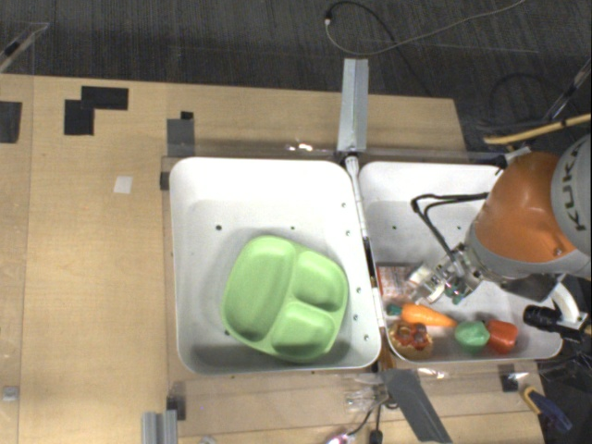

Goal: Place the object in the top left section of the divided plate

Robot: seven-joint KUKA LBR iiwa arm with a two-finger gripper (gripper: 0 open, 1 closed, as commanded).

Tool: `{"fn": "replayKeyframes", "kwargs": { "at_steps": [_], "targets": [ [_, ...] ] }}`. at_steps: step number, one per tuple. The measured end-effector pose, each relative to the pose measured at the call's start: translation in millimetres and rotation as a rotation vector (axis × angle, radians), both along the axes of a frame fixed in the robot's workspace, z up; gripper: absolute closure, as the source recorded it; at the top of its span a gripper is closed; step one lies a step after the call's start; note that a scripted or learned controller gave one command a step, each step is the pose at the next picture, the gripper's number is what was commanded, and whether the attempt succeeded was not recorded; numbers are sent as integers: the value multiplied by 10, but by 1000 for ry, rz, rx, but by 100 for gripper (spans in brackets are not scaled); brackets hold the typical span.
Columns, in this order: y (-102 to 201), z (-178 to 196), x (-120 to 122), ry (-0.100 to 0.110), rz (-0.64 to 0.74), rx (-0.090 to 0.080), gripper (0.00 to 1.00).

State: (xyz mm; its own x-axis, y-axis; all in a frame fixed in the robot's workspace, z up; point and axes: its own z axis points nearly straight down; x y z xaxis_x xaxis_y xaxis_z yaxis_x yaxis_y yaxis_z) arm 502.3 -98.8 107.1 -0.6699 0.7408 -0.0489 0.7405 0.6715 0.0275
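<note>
A green divided plate (285,296) lies tilted in the left white bin (199,211), with one long section at its left and two smaller ones at its right. In the right bin (407,202) my gripper (433,285) hangs low over the toy food at the bin's front. Just below it lies an orange carrot (427,316). A clear packet with red print (395,283) sits to the gripper's left. Nothing shows between the fingers from this angle.
Along the right bin's front lie a small dark-red berry cluster (413,339), a green round piece (472,335) and a red piece (502,334). A black cable (435,213) loops over the right bin. The arm's orange band (525,213) overhangs that bin's right side.
</note>
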Motion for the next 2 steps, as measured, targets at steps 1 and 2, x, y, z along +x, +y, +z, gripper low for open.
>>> {"fn": "replayKeyframes", "kwargs": {
  "at_steps": [1,2],
  "targets": [
    [433,757,-128,50,13,18,100],
    [82,234,-142,54,-61,20,100]
  ]
}}
